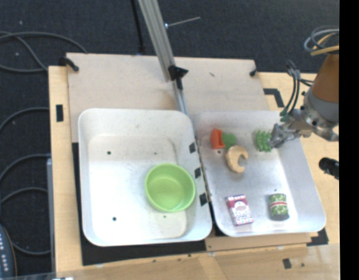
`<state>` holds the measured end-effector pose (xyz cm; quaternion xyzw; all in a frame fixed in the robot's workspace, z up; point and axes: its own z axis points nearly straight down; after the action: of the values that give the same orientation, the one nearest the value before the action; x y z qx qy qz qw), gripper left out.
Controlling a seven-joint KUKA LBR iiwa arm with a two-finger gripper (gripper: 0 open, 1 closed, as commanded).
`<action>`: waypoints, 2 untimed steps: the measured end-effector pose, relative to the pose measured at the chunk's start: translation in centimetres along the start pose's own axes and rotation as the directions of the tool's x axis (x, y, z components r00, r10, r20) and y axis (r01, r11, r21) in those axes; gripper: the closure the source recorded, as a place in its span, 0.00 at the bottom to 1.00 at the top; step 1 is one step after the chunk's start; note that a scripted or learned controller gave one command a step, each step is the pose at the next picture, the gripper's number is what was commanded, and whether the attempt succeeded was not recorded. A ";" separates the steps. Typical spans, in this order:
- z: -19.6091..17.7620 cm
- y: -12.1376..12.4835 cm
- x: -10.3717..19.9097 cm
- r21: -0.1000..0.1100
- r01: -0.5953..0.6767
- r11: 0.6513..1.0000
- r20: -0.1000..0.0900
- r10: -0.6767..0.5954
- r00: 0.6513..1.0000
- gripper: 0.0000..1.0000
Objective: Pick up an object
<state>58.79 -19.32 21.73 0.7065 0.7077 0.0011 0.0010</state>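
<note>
Two shallow white bins side by side on a wooden bench (138, 80). Left bin (109, 133): one lime-green bowl (170, 188), upright, near its right wall. Right bin (296, 174): orange block (216, 138) touching a small green block (229, 139) near the back; tan crescent-shaped piece (237, 158) just in front of those; red-and-white carton (240, 209) lying flat near the front edge; green can (278, 206) just to its right; spiky green toy (262, 140) near the back right.

Arm in from the right, orange band (326, 80) above the wrist. Gripper (279, 134) low over the right bin's back right area, tip just beside the spiky green toy, apparently touching its right side. Finger spread: cannot tell, too small and blurred at this resolution. Nothing seen clearly between the fingers; spiky toy appears to rest on the bin floor.

Slanted aluminium post (159, 31) rising from the bench behind the bins. Cables (16, 45) on dark floor to the left.
</note>
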 end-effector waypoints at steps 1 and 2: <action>-1.3 -0.3 5.2 0.000 0.006 1.000 -0.002 -0.006 1.000 1.00; -0.5 0.0 10.3 0.002 0.005 1.000 -0.001 -0.005 1.000 1.00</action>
<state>58.79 -8.99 22.26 0.7047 0.7095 0.0006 0.0000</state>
